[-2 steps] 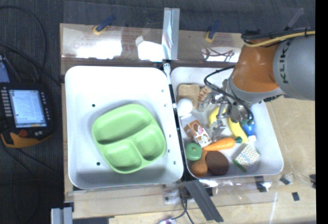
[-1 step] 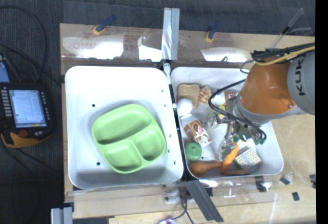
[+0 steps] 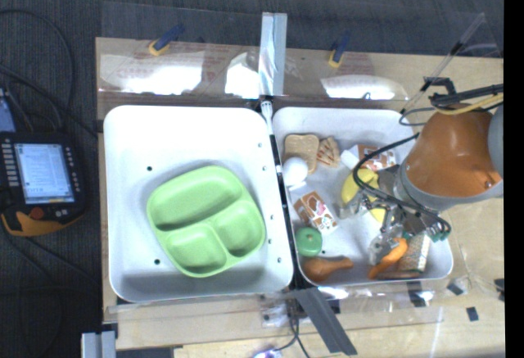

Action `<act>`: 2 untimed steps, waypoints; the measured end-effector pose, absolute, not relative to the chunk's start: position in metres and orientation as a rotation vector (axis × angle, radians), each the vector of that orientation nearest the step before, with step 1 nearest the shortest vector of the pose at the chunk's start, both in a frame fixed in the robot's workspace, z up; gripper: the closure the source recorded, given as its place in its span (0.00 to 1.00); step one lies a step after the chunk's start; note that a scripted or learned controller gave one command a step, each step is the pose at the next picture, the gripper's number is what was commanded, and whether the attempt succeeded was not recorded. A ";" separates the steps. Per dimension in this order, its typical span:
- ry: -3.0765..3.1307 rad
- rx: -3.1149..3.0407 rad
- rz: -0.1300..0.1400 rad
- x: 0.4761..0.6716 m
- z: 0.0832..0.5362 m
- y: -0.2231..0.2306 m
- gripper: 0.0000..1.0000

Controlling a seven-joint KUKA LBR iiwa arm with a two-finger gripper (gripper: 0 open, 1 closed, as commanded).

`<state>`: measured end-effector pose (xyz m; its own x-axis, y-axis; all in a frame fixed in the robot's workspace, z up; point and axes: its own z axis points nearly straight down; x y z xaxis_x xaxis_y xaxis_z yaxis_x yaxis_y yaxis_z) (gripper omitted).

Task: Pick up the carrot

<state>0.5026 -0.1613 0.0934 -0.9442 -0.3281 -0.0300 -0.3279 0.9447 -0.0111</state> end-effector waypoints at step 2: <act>2.860 -1.249 -0.017 0.499 0.092 -0.162 0.00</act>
